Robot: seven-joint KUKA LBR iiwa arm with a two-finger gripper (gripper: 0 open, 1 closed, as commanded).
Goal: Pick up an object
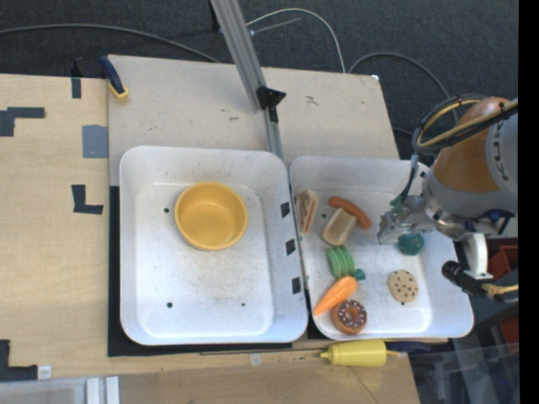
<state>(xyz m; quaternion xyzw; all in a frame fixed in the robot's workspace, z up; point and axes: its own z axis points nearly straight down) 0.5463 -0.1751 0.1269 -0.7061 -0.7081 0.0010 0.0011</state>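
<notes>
Green toy just beside the gripper, finger state unclear, cookie, sausage and bread nearby.

The grey arm reaches in from the right, its orange band uppermost (bent sharply downward at the wrist). Its gripper points down and leftward, set low.

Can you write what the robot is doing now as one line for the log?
gripper: right bin, beside green ball | holding: cannot tell | bowl: left bin
</notes>
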